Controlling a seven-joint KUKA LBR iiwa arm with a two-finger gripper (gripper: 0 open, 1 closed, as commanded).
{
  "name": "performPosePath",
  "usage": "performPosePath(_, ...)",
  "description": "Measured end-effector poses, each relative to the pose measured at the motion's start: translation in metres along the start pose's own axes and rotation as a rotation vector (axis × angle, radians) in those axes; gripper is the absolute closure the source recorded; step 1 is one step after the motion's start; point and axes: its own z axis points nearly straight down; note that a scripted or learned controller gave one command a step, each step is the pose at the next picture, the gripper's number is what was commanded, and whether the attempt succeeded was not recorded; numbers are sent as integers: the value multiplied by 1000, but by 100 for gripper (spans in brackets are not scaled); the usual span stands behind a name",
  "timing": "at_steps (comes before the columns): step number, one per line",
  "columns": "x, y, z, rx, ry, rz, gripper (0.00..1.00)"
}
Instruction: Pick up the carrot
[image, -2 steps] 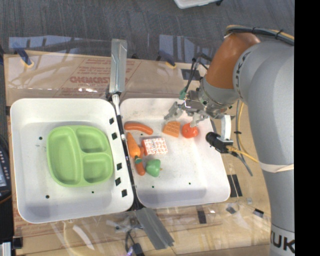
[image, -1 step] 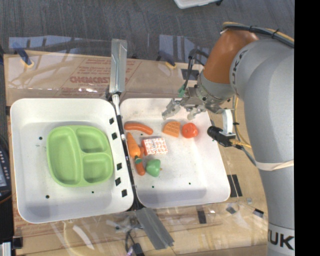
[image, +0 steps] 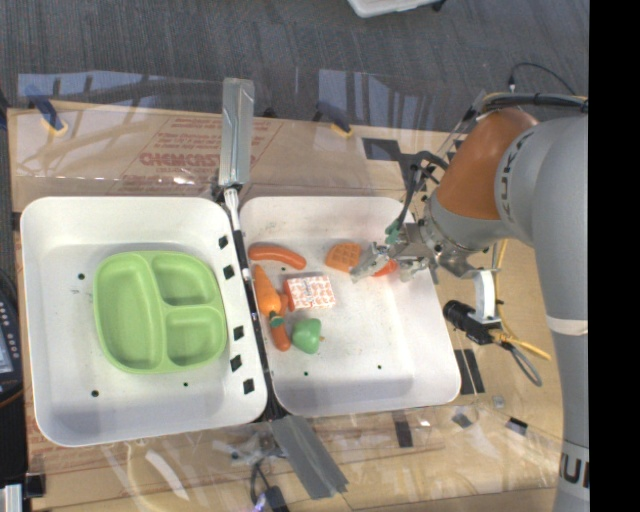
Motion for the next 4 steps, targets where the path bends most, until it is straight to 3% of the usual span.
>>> performPosePath(1,2,12,-9,-4,-1,-75,0)
performPosePath(2,24,68,13,-3,-1,-32,0)
performPosePath(3,-1,-21,24,-1,0,-176,0)
performPosePath(4,27,40,50,-3,1,220,0)
